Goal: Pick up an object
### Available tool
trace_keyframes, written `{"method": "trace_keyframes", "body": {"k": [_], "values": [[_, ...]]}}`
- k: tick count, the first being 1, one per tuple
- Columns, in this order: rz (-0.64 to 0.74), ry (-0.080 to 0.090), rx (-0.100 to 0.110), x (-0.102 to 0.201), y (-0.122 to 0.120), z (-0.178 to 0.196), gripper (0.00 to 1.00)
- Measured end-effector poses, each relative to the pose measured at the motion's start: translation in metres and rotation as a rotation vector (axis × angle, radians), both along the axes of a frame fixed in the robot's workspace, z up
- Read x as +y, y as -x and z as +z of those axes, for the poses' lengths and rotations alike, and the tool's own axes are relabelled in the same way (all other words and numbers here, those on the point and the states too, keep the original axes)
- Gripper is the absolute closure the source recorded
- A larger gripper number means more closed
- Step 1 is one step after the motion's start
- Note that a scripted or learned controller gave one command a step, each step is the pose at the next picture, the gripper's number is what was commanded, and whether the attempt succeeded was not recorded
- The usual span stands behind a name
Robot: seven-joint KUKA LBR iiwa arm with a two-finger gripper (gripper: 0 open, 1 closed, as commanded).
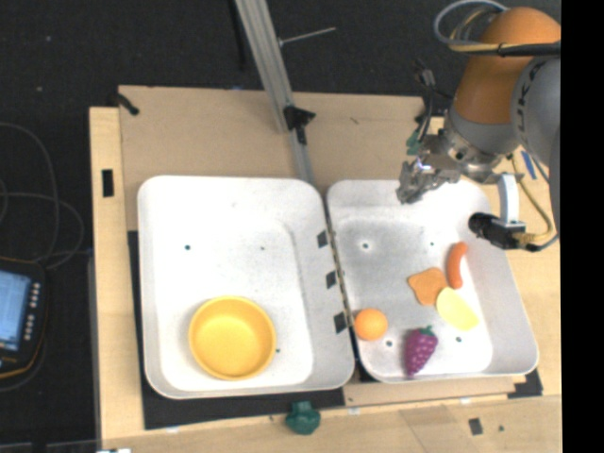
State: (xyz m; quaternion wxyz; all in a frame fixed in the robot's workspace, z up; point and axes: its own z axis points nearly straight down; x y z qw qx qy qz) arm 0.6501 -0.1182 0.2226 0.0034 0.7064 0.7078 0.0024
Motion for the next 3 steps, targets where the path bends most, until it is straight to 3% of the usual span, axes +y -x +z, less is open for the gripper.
{"method": "trace_keyframes", "body": {"k": [1, 3], "values": [[0.0, 0.0, 0.001, -0.001, -0.001, 0.054, 1.0], [0.003, -0.001, 0.01, 0.105, 0.039, 0.028, 1.0]]}}
